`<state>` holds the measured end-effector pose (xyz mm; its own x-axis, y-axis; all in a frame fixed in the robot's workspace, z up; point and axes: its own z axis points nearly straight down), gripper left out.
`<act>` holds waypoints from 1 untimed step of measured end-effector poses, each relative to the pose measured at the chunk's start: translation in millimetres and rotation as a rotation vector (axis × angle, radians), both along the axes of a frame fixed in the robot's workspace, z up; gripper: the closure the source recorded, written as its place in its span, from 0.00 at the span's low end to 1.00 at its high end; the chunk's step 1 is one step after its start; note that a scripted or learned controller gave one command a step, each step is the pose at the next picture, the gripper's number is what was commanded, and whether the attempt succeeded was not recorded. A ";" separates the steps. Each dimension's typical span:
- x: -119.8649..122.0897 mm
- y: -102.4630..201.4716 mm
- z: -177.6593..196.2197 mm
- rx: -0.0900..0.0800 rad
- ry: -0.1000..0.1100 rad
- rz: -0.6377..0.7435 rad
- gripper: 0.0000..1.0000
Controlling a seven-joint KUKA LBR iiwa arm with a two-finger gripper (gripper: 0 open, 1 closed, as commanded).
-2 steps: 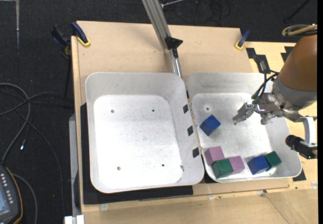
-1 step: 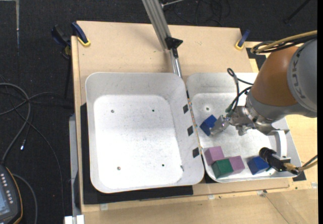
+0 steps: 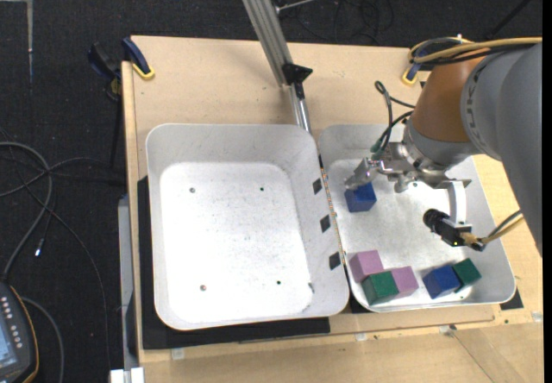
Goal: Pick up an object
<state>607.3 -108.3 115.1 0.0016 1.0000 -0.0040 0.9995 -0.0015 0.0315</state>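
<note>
We are looking down on two white bins, and nearest to us, along the front wall of the right bin (image 3: 483, 200), four blocks are lying in a loose row well below the gripper (image 3: 366, 176): a dark green cube (image 3: 379, 287) touching a pink cube (image 3: 403, 279), a second pink block (image 3: 366, 264) just behind them, and off to the arm's side a blue cube (image 3: 441, 280) sitting just beside a small green cube (image 3: 467, 272). Farther in, a blue cube (image 3: 360, 197) is resting on the bin floor directly under the gripper, touching or almost touching its tip; we cannot tell whether the fingers are spread or pressed together, nor whether they are pinching the cube. The grey arm (image 3: 483, 105) with its orange band is reaching in above the gripper. To the gripper's other side, the left bin (image 3: 164, 200) is lying alongside, and beyond both, a metal pole (image 3: 263, 15) is slanting across the wooden bench (image 3: 216, 79).
</note>
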 end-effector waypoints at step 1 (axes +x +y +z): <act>-17.2 21.1 85.3 0.003 0.023 0.005 0.00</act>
<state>590.1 -87.2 200.4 -0.0039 1.0000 -0.0008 1.0000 0.0039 0.0082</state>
